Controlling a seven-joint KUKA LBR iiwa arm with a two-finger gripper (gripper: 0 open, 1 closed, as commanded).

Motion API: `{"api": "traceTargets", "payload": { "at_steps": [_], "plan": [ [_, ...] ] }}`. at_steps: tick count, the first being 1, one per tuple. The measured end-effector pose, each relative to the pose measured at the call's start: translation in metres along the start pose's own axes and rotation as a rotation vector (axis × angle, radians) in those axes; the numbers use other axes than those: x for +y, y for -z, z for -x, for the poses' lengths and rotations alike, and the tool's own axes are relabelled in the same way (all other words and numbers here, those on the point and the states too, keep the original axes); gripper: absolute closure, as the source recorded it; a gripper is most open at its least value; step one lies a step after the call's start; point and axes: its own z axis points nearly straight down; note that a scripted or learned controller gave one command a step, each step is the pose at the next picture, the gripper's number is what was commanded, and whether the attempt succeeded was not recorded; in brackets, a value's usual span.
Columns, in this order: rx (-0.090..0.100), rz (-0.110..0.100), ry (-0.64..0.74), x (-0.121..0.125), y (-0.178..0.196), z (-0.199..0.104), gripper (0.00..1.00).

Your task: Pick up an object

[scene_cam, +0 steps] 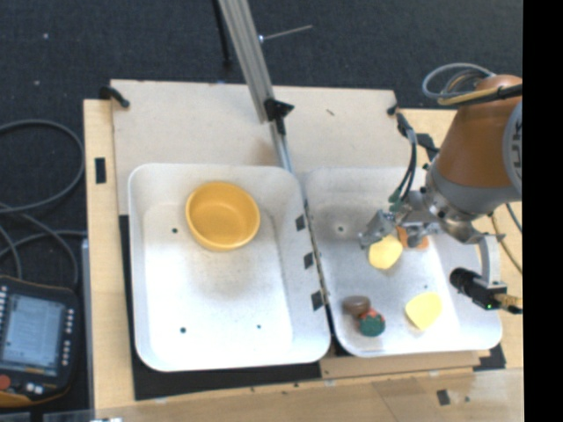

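On the tabletop [193,121], a yellow bowl [223,214] is seen in the left bin [158,323]. In the right bin [352,200], the claw [391,234] hangs over a pale lump [385,254]; its spread cannot be told. At five o'clock lies a yellow wedge [424,310], at seven a brown disc [355,305] and green piece [372,324].

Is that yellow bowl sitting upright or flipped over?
Upright. The yellow bowl in the left bin shows its open mouth, rim and inner floor to the camera above.
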Motion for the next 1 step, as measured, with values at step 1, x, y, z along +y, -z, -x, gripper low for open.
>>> {"api": "traceTargets", "payload": {
  "at_steps": [1],
  "plan": [
    [0.000, 0.001, -0.002, 0.0000, 0.0000, 0.0003, 0.00]
  ]
}}
